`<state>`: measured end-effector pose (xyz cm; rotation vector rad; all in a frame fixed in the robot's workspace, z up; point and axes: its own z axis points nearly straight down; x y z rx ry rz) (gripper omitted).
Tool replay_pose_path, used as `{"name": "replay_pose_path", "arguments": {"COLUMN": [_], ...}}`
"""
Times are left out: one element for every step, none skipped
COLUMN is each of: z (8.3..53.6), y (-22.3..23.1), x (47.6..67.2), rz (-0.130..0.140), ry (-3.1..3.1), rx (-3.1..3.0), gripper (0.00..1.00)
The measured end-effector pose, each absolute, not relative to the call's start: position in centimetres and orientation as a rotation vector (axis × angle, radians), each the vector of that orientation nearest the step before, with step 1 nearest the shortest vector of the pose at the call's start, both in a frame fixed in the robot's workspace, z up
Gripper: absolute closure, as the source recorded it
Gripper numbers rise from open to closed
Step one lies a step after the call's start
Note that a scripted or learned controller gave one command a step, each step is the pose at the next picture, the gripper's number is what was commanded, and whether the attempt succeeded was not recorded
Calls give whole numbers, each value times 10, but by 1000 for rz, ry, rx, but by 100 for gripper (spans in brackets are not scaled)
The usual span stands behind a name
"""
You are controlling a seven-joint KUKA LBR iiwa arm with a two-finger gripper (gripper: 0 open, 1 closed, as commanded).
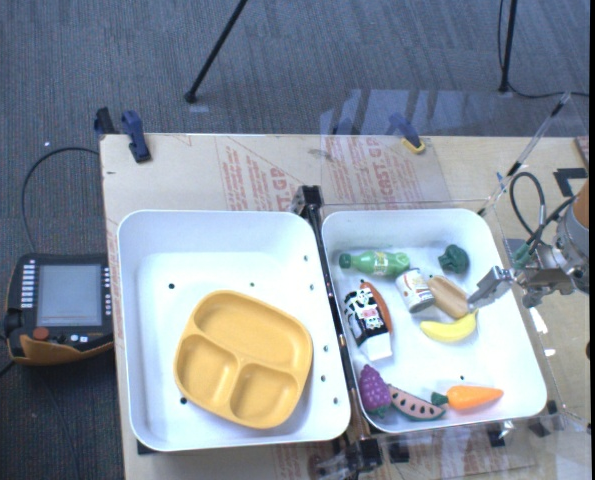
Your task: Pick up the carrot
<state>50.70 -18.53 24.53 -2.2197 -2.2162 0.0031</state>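
Looking down on the bench, we find the carrot (469, 397) lying flat in the lower right corner of the right bin (417, 216), just beside the watermelon slice (415, 405) and untouched. Our gripper (490, 286) sits at the right of the frame, above the banana (448, 329) and well apart from the carrot. We cannot tell how its jaws stand. We judge the pick not yet begun: the reach toward the lower corner, the grasp and the lift all remain.

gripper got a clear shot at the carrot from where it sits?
Probably yes. The carrot lies by the right bin's near edge with nothing on top; the watermelon slice touches only its leafy end. The gripper hovers near the banana.
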Motion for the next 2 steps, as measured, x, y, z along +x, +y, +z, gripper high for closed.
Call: {"name": "replay_pose_path", "arguments": {"z": [142,84], "y": [-201,-211], "x": [476,475], "rz": [5,-2], "ry": [-2441,-2745], "rx": [-1955,-1514], "gripper": [0,0]}}
